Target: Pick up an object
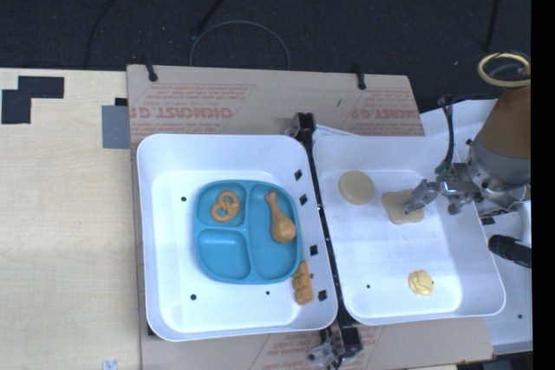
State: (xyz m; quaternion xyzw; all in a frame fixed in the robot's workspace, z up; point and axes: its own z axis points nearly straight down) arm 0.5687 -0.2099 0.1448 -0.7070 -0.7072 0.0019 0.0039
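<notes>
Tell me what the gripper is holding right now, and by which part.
It cannot be told. The gripper sits over the beige piece in the right bin, at its right edge, but no grasp shows.

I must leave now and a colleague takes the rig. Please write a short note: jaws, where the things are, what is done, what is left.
Gripper: low in the right bin, at the tan flat piece; its grip cannot be judged.
Right bin: also a round beige disc and a small yellow lump.
Left bin: blue tray with pretzel and drumstick; brown piece beside it.
Done: nothing lifted.
Left: grasp and lift one object.
</notes>
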